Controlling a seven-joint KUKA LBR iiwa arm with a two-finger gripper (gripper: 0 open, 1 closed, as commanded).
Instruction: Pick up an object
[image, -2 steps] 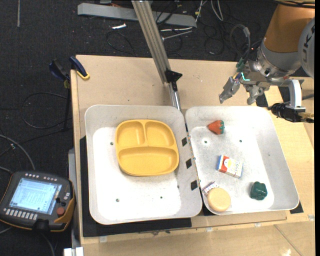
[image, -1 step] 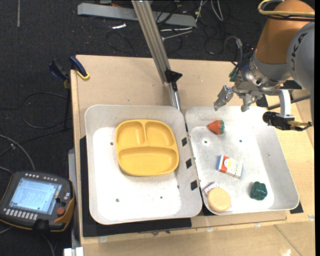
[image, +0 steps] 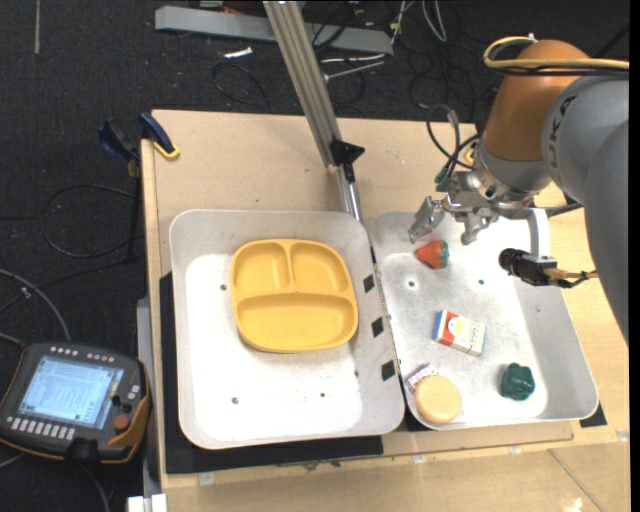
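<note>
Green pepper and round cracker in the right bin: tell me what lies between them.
In the camera view, bare white bin floor lies between the green pepper and the round cracker; the small box sits above that stretch.

Lighting bright and even, from overhead w/ no single hard source; shadows soft and short. The two white bins (image: 200, 300) read near overexposed, surface detail washed out esp. across their flat floors. Yellow tray (image: 294, 295) shows mild sheen along its raised dividers, no harsh glare. The arm (image: 590, 120) casts a faint diffuse shadow near the bench's (image: 230, 160) right edge. Dark floor (image: 70, 100) beyond the bench's far and left edges goes nearly black, cables barely visible. Focus fairly sharp at center; slight softness and compression noise overall, small items lack fine detail. Pendant screen (image: 60, 390) off the near left corner glows pale blue. No obvious edge distortion.
</note>
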